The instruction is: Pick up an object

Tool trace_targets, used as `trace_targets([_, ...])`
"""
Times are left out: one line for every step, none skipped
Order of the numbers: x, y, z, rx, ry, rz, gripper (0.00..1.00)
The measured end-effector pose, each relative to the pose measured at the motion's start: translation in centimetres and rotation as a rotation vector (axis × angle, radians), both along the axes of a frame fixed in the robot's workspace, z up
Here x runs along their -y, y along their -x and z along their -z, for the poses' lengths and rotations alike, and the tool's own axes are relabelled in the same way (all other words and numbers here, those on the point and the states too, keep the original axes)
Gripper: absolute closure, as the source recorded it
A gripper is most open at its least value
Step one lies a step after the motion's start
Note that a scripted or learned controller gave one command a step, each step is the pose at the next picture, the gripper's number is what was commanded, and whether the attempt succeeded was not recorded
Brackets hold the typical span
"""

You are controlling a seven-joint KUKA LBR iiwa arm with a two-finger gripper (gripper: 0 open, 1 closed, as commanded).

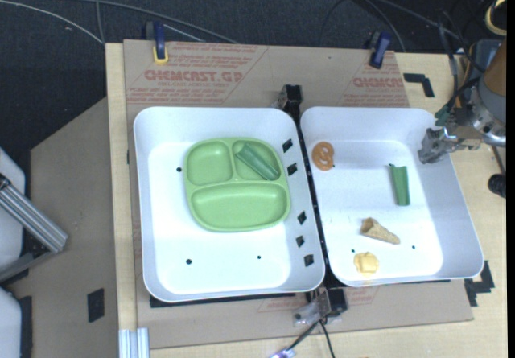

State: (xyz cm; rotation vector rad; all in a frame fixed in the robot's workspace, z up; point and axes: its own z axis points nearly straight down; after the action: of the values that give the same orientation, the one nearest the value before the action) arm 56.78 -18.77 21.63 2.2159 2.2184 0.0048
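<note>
Two shallow white bins side by side on a brown bench, with the green plate taken as landmark. Left bin around that plate, a three-part dish lying a little above the bin's middle. In the plate's upper right compartment, a dark green piece, lying at a slant. Right of the plate, past the black clips joining the two rims, the right bin. Nearest the plate there, an orange-brown round piece, close to the bin's left wall and level with the plate's top. Further right, a green stick, upright in the view, near the bin's middle. Below and right of the plate, a tan wedge, and just under it a small yellow lump near the bin's lower rim. Far right of the plate, at the right bin's upper right rim, the gripper on the grey arm, apart from every piece; finger state too small and blurred to tell, nothing seen held.
</note>
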Motion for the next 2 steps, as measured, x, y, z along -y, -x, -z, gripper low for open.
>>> trace_targets([-6.0, -1.1, -0.9, -0.003, -0.004, -0.006, 1.0])
trace_targets([-11.7, -1.4, 0.1, -0.009, -0.006, -0.006, 1.0])
